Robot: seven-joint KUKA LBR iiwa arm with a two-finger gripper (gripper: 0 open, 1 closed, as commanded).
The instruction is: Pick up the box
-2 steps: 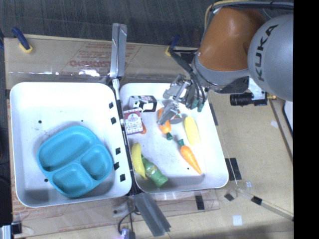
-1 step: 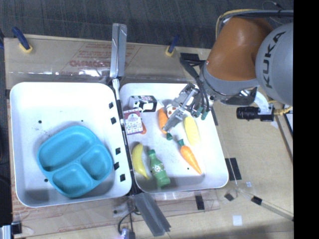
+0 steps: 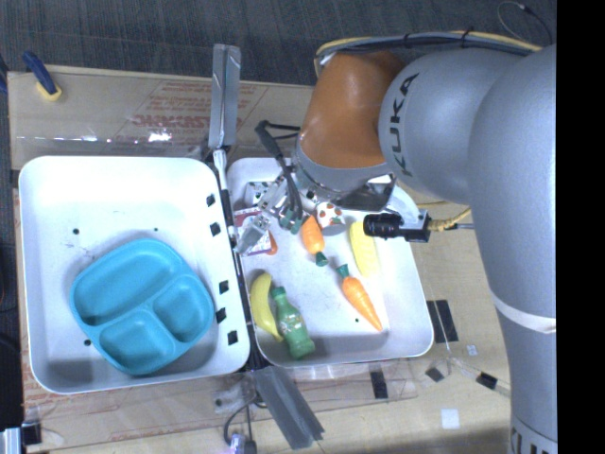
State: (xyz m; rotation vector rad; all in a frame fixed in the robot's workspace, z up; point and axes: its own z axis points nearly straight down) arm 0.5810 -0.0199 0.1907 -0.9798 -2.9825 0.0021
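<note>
While reaching into the right bin (image 3: 406,334), tool (image 3: 267,218) low near a red-white box (image 3: 257,237), finger state unclear, blue tray (image 3: 142,305) left.

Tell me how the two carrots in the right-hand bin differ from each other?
The larger orange carrot lies in the open toward the near right part of the shallow white right bin, while the smaller orange carrot sits farther back, close under the robot's hand. The larger one looks longer and paler. Both are orange with green tops and lie slantwise.
</note>
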